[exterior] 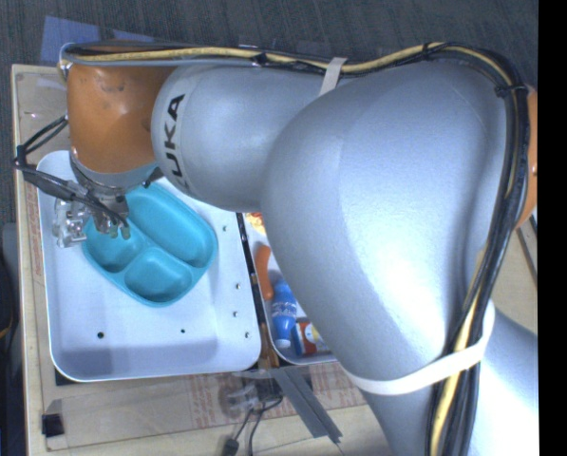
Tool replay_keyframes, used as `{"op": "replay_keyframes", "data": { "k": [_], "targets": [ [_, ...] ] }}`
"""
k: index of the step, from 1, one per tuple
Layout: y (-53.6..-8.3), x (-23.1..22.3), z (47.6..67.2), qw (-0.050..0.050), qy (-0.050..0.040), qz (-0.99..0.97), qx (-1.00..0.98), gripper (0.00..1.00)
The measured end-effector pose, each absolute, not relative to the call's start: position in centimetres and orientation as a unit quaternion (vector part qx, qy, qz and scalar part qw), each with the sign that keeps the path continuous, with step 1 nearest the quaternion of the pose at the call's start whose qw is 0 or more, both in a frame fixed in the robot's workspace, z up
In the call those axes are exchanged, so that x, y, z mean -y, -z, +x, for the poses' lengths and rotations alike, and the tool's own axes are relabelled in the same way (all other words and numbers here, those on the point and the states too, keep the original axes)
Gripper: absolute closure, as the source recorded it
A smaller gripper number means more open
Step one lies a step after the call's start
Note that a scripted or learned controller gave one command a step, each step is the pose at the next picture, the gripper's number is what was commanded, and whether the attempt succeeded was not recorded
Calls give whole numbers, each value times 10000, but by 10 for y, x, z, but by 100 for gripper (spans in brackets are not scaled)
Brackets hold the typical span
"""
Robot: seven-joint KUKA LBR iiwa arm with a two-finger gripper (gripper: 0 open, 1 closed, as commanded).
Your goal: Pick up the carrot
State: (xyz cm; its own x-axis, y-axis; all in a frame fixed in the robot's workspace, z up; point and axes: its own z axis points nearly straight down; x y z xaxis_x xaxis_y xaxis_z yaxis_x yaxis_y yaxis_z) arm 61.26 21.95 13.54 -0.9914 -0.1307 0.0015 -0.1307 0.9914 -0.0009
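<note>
**Arm over the left bin, carrot hidden**

The arm (359, 207) covers most of the view, reaching in from the right across both bins, its orange band (112, 112) above the wrist at upper left. The surface (27, 93) shows as a pale strip along the left edge and below the bins. The left bin (122, 340) is white and shallow, with small dark holes in its floor. The right bin (292, 354) is mostly hidden under the arm; a narrow strip shows a blue bottle (283, 313) and some orange and red items too covered to name. I cannot tell whether any of these is the carrot. A blue divided tray (164, 245) lies tilted in the upper part of the left bin. The jaws (93, 218) hang over the tray's left end, at or near its rim. Whether they are spread or pressed together cannot be told.
</note>
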Motion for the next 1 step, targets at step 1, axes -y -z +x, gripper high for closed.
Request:
{"op": "replay_keyframes", "data": {
  "k": [1],
  "targets": [
    [-124,-219,643,-13,2,2686,9633,100]
  ]
}}
